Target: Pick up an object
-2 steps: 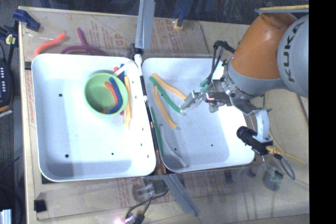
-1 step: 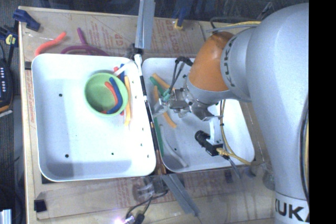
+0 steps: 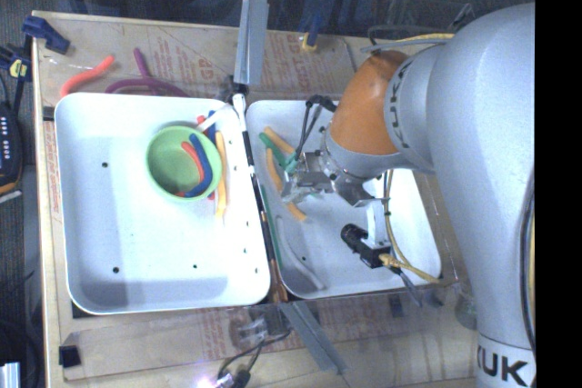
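My gripper [image 3: 293, 184] is low over the left part of the right bin [image 3: 414, 273], under the arm's orange band [image 3: 364, 109]. Right by it lie a green piece [image 3: 275, 148] and thin orange sticks [image 3: 278, 139], with another orange stick [image 3: 296, 213] just below the gripper. The metal gripper body hides what is directly beneath it, and I see no object clearly lifted. In the left bin [image 3: 100, 268] a green bowl [image 3: 173, 164] holds a red curved piece [image 3: 196, 153] and a blue piece [image 3: 188, 192], with a yellow stick [image 3: 220, 173] at its right side.
The bins' adjoining walls [image 3: 257, 195] run close to the left of the gripper. A black cable fitting [image 3: 362, 245] hangs from the wrist over the right bin. Red and purple tools [image 3: 136, 77] lie on the bench behind the left bin.
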You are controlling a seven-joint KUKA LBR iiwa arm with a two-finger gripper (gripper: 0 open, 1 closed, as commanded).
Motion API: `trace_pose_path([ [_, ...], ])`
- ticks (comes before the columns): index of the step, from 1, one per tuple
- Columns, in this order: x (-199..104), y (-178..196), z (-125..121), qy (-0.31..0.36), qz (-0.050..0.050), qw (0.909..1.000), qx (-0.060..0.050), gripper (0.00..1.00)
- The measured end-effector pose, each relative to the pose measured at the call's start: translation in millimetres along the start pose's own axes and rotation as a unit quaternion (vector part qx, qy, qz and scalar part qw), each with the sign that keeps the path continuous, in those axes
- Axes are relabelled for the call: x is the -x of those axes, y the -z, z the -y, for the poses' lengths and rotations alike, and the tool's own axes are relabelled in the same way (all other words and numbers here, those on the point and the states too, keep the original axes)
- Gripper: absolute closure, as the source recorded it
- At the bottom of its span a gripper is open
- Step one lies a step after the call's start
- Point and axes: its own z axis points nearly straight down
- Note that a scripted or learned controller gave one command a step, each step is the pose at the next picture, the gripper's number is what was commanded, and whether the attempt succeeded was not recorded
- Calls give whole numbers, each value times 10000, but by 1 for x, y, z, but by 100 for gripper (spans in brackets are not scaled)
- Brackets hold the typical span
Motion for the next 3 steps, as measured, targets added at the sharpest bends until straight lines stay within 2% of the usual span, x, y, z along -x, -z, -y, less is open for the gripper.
trace_pose_path([
  [1, 0, 0, 0, 0, 0, 10000, 2, 0],
  [2, 6, -18, -45, 605, -17, 9982, 22, 0],
  [3, 6, -7, -46, 618, -10, 9981, 23, 100],
])
